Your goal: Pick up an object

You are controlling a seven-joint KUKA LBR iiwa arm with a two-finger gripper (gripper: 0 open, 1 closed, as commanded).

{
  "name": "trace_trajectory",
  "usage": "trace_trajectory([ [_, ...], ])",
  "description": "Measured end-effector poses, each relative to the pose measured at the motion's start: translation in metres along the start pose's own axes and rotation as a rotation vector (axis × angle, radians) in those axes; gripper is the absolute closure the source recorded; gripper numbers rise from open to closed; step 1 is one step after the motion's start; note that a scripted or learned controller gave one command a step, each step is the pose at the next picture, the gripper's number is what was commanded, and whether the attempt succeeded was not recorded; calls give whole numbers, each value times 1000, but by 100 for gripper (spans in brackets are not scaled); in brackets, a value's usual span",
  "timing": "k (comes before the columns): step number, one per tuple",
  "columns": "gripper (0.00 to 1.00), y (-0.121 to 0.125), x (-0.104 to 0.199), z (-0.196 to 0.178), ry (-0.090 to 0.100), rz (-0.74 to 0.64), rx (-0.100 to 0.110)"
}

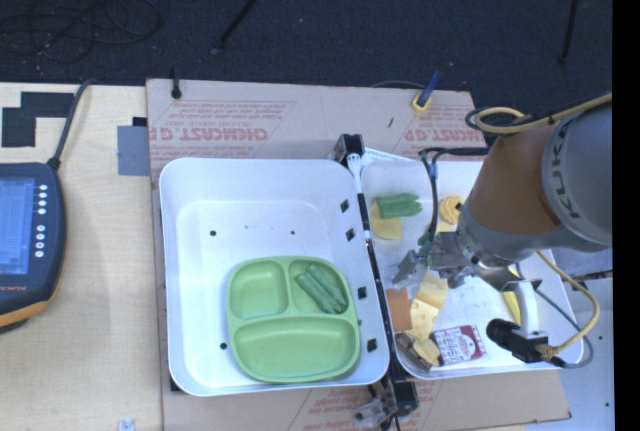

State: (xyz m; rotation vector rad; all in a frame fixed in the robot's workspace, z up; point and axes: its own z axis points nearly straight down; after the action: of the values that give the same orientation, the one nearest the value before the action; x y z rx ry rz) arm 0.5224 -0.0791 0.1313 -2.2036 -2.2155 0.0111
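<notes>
Dark carpet and a few loose cables fill the background, and below that the counter (105, 339) has a cardboard sheet (250, 124) with two white bins on it. Left bin (200, 189) holds a green plate (290, 344) with a couple of bean pods (322, 287) in its upper right compartment, so that plate is the reference for everything else

Right of the plate, across the divider, the right bin (490, 364) is a proper jumble. The gripper (428, 264) hangs low over the pile to the right of the plate, and honestly whether it's open or closed can't be told from this angle, nor whether it has anything in it

Likeliest target looks like the pale yellow wedge (433, 296), right of the plate and just under the gripper. Probably light hollow plastic, stiff and a bit slick, so it'd want pinching across its flat faces rather than the slanted edges, or it could squirt out

An orange block (399, 309) sits between the plate and the wedge, a red and white packet (460, 344) lies further right and nearer the camera, and a green pod toy (398, 205) is right of the plate toward the far wall

The arm (520, 189) covers a big chunk of the right bin, and the small bits around the wedge blur together
</notes>
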Motion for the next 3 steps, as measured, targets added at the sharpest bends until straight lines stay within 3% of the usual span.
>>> trace_trajectory([
  [1, 0, -32, -1, 38, -4, 6, -7],
  [2, 0, -45, -2, 44, -5, 6, -19],
  [3, 0, -3, -3, 43, -6, 5, -16],
])
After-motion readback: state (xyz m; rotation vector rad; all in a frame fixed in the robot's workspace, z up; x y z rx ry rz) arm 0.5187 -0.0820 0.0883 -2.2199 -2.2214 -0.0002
